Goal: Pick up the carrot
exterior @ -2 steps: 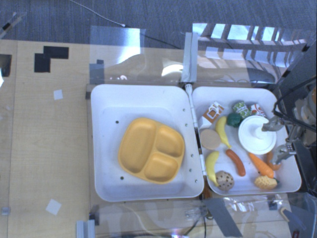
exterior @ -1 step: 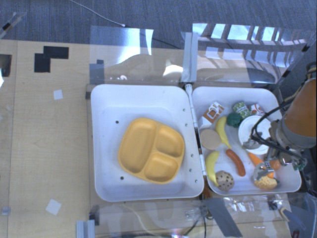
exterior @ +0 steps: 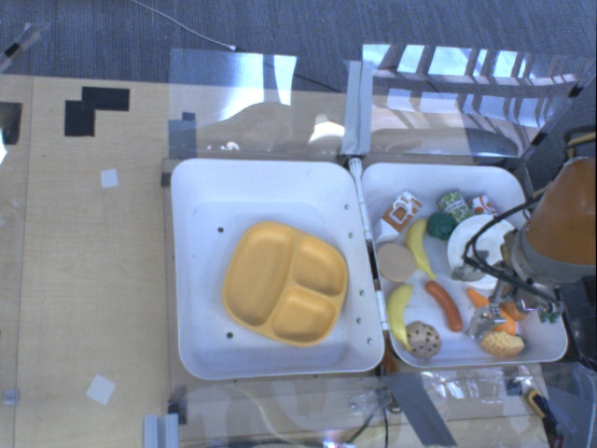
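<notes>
The carrot [exterior: 478, 297] is a small orange piece lying in the lower right part of the right bin [exterior: 550, 351]. More orange shows just past the gripper on its right side. My gripper [exterior: 492, 314] hangs low directly over the carrot, reaching in from the right, and the wrist hides most of it. The grey arm with its orange band [exterior: 564, 217] covers the bin's right edge.
Around the carrot lie a red sausage [exterior: 444, 304], a tan pastry [exterior: 502, 343], a white dish [exterior: 474, 241], two bananas [exterior: 420, 245], a speckled cookie [exterior: 423, 340] and small cartons [exterior: 401, 211]. The left bin [exterior: 201, 203] holds a yellow divided plate [exterior: 284, 281].
</notes>
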Controlling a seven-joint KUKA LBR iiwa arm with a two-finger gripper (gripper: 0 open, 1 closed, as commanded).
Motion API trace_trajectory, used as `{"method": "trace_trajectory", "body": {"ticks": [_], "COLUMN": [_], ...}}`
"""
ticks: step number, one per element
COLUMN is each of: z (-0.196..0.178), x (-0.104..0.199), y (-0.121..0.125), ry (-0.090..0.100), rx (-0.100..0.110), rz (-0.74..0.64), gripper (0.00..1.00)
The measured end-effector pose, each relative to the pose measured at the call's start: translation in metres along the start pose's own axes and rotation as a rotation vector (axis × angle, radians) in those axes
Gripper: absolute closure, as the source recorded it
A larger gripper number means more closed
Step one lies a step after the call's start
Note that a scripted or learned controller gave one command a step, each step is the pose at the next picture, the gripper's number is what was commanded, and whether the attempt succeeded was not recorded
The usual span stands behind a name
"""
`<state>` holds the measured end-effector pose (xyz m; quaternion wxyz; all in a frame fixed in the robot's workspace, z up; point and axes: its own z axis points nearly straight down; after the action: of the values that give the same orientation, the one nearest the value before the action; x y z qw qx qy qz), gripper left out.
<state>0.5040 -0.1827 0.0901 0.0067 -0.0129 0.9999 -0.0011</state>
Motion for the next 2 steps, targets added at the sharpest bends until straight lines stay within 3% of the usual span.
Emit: {"method": "trace_trajectory", "body": {"ticks": [1, 2], "z": [-0.012, -0.039], "x": [-0.003, 0.011], "y": [0.001, -0.007], "ry": [-0.007, 0.005], "rx": [0.002, -0.001], "rz": [-0.006, -0.132], "gripper": [1.0, 1.0]}}
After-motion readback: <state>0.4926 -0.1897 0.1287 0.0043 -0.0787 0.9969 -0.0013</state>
